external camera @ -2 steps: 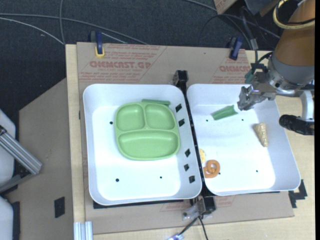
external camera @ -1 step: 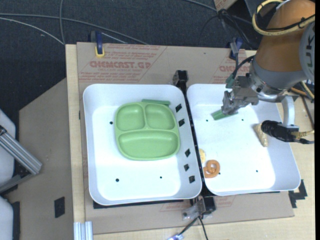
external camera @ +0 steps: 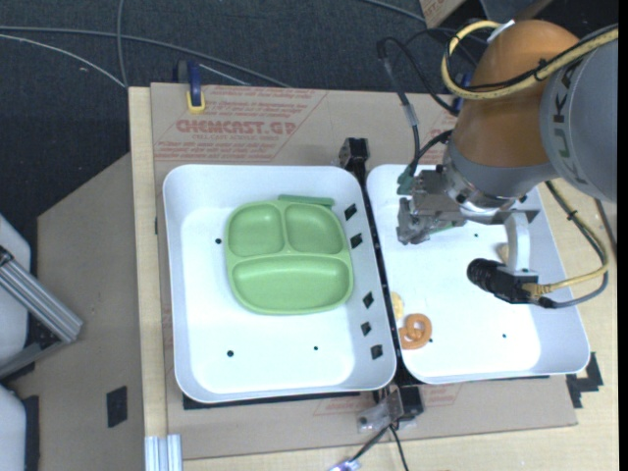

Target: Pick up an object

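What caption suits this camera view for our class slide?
Arm's claw above right bin near orange ring; green divided plate in left bin.

green plate (external camera: pixel 288 257) in left bin (external camera: pixel 186 292); orange ring (external camera: pixel 416 331) in right bin (external camera: pixel 549 346); gripper (external camera: pixel 420 222) above right bin

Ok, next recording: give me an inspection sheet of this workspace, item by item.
Surface: two white bins side by side, left bin, right bin, on a cardboard sheet.
Job's things: green divided plate in the left bin; small orange ring near the right bin's front left corner.
Clutter: nothing seen.
Grippers: gripper low over the right bin's rear left, apart from the ring.
Cables: yellow cable along the arm; grey cables on the floor.
Surroundings: dark carpet; blue clamp at the cardboard's rear edge.
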